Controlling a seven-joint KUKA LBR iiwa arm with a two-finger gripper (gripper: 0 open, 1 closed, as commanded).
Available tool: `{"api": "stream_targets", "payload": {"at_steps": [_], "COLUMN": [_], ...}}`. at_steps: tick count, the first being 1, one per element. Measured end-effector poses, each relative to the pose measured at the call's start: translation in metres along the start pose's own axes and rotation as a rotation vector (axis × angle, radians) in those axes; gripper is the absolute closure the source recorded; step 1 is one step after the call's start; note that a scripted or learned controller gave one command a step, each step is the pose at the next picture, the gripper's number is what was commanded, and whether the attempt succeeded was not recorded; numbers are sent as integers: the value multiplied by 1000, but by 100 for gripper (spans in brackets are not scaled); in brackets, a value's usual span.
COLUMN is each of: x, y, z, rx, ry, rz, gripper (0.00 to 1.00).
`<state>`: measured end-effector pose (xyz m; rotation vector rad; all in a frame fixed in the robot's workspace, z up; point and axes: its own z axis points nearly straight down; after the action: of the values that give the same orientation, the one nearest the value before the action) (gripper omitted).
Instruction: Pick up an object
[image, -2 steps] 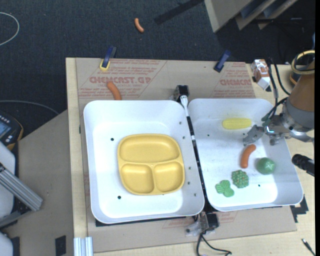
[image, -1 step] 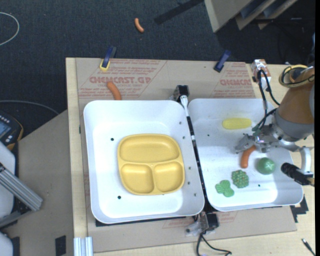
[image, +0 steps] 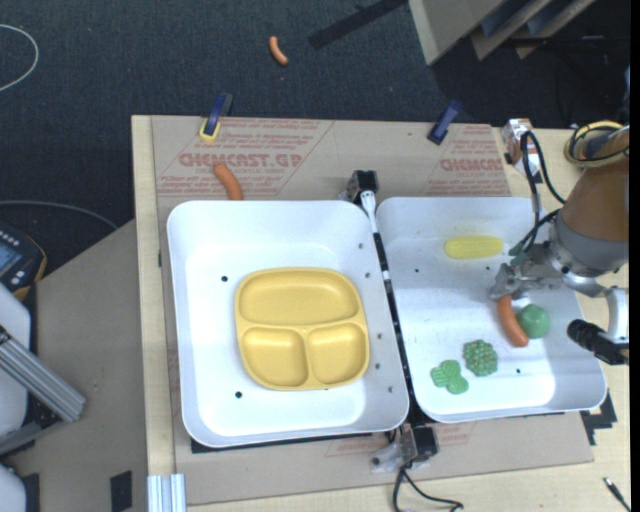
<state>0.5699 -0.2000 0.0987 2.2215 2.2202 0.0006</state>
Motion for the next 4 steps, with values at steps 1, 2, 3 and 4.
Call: {"api": "stream_targets", "payload": {"at_steps": [1,2,3,4], "x": [2,-5,-5,46], "y": [-3,-1,0,-14], "z": [-45,-108,-128,-138], "rx": [-5,-7,-4,3], "ry": [-2,-3,-2,3], "rz": [-1,-1,-2,-6], "gripper": [100,100,100,100]}}
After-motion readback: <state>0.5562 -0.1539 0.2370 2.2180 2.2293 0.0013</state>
